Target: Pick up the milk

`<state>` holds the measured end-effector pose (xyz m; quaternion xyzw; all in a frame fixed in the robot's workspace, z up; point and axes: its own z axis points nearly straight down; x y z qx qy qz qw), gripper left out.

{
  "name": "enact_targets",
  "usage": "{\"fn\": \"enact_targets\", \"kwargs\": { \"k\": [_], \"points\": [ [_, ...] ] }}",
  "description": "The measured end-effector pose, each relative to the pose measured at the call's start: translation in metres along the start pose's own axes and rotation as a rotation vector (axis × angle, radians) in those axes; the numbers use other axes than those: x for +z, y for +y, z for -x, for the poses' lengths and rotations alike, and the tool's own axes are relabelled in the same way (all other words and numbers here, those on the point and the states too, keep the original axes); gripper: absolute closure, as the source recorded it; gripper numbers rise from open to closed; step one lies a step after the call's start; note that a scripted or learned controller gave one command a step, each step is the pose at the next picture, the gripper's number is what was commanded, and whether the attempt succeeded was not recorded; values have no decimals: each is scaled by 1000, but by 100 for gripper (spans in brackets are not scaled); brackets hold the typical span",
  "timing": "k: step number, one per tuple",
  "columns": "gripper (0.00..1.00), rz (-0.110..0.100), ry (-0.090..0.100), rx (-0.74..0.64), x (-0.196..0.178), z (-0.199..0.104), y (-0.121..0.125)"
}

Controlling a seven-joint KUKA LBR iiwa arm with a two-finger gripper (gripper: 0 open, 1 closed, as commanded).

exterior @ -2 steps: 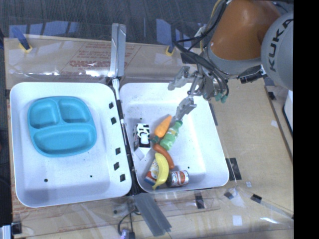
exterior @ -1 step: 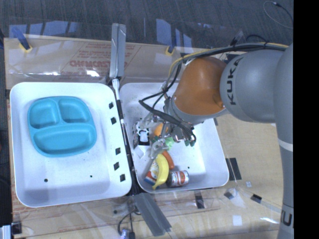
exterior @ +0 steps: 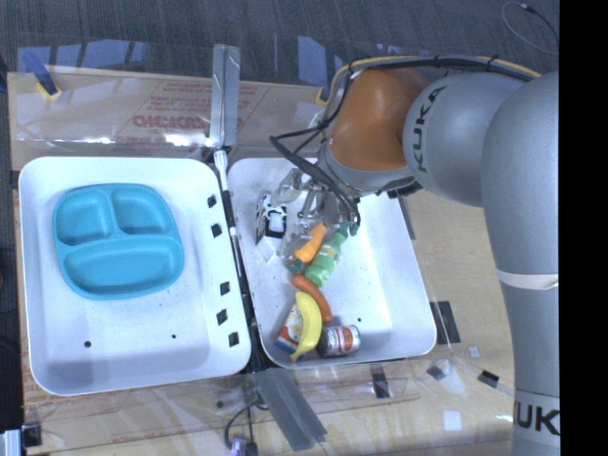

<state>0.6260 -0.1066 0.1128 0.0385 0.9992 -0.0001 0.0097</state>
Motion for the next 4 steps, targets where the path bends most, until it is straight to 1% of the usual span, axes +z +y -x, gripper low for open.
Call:
{"fn": "enact_targets", "kwargs": {
  "k": [1,2,3,4],
  "points": [
    [100,0,-2,-3,-12,2,1],
    [100,-5,16,526,-106,25,72],
    [0,-5,16,526,-106,25,72],
    [0,-5,18,425,-38,22,8]
  ]
}}
